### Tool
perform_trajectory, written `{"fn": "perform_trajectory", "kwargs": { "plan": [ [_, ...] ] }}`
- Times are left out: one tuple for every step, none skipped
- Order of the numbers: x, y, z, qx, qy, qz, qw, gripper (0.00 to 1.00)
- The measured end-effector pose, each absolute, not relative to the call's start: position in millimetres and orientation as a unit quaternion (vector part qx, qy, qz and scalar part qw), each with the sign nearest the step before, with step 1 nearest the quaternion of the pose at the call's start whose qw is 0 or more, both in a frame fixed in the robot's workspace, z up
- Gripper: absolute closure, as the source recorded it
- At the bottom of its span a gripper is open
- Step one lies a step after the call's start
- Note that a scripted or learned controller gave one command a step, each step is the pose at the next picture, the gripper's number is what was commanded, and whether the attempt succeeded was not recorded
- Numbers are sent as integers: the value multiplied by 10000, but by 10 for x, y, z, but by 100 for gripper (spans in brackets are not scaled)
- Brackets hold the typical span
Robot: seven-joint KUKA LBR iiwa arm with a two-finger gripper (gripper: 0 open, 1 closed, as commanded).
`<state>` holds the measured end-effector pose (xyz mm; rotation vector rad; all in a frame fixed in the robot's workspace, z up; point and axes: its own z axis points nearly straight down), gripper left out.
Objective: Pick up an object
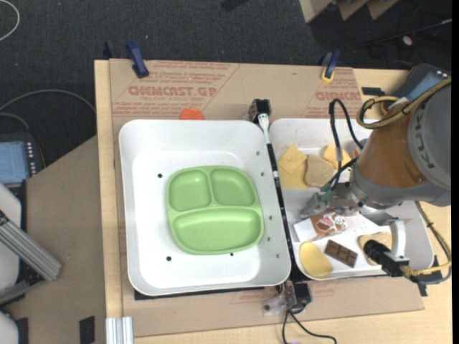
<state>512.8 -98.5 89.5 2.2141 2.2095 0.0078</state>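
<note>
Pincer [324,201]: low in right bin [423,244], over white card [326,225]; grip state can't tell. Nearby: chocolate bar [340,251], yellow chip [314,258], cheese wedges [292,165]. Risk: crowded items, likely slip or mis-grab.

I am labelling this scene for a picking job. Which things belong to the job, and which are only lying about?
Job: hand; right bin; cheese wedge; bread piece; chocolate bar; yellow chip.

Lying about: left bin; green tray; blue clamps; cables.
</note>
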Motion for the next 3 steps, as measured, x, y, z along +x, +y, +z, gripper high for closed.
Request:
{"fn": "perform_trajectory", "kwargs": {
  "plan": [
    [5260,-1021,891,7075,7067,18,44,0],
    [5046,-948,869,7070,7072,19,18,0],
    [5049,-962,963,7074,7069,15,35,100]
  ]
}}
